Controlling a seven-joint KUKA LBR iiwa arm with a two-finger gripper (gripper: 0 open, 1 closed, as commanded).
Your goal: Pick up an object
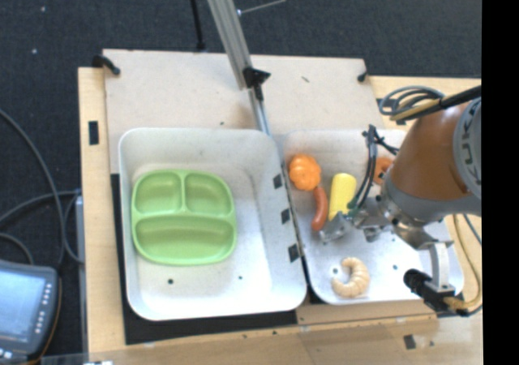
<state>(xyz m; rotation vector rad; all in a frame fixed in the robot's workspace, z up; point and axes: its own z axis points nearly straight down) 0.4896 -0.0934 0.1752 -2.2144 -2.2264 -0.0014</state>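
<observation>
Two shallow white bins side by side on the table [96, 193]. Farthest left of the fingers [331, 234], off the table edge: a small grey screen [24, 307] and loose black cables on dark carpet. Well to the left of the fingers, in the left bin [259, 274]: a green divided plate [184, 217], lying flat, three compartments up. Up and to the left of the fingers, rising from between the bins: a slanted aluminium pole [227, 23].

In the right bin [385, 266], low over the floor, close to its left wall: the fingers themselves, grey and small. Open or closed, cannot tell; nothing visibly between them. Just above and touching or nearly touching their tip: an orange-red sausage [320, 208], lying lengthwise. Above that, near the bin's top left corner: a round orange fruit [305, 172]. Just above and right of the fingers, beside the sausage: a yellow oblong piece [341, 193]. Below and slightly right, apart from them: a pale curled pastry [351, 276]. Right of the fingers: the arm [430, 169], its orange band covering the bin's right side, a small orange item [381, 167] partly hidden at its edge.
</observation>
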